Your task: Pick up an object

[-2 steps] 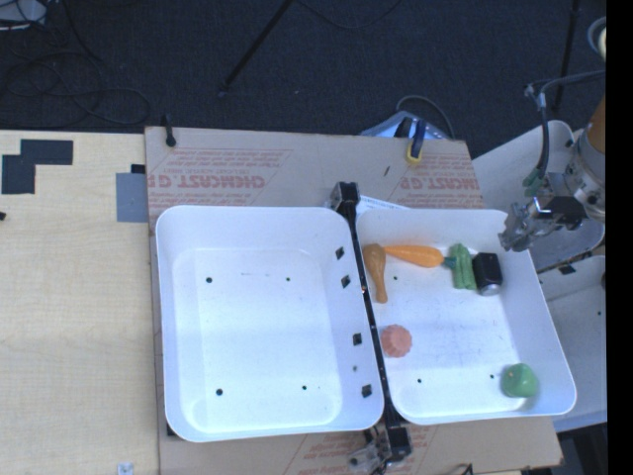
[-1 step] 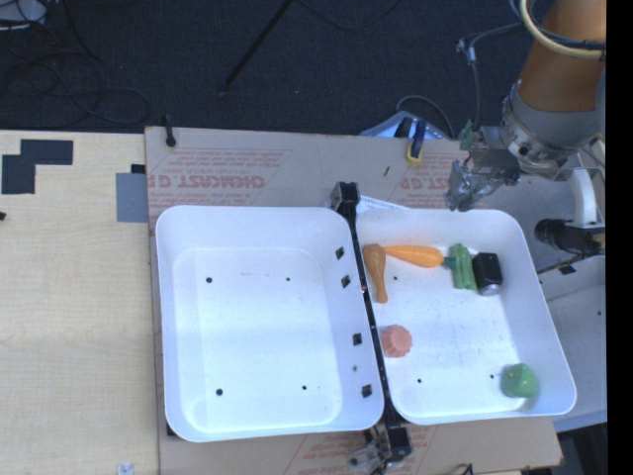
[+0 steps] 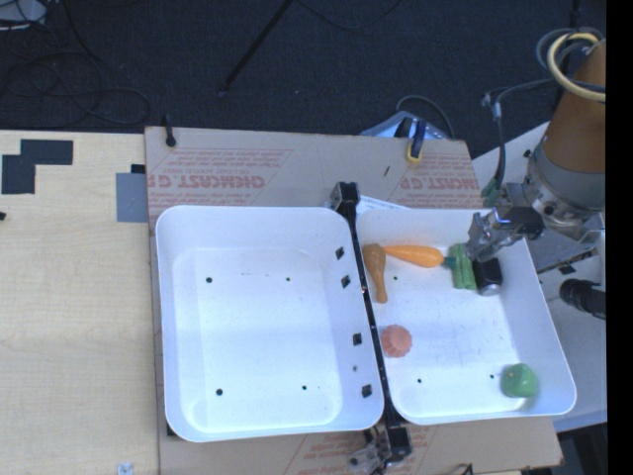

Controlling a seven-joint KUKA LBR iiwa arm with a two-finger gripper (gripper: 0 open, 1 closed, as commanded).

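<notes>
So we're early in this one, by our read: nothing has left the right bin yet, and the whole lift is still to come. Four candidates lie on its floor. An orange carrot points along the far side, its green top at the right end. A tan, gourd-shaped piece sits just beside the divider between the bins, near the carrot's tip. A pink round item rests in the middle, and a green ball is tucked into the near right corner, well apart from the rest. The left bin holds nothing for us to go after.

Now the arm. It comes in from the right, orange band high, grey wrist below it, and it's angled down over the far right rim of the right bin. The end effector is low, its dark tip just beside the carrot's green top, possibly touching it. We cannot tell whether it is open or closed from this angle, and we see nothing gripped in it.

If the carrot is the target, we'd judge the approach is nearly made, while the close and the raise remain.
</notes>
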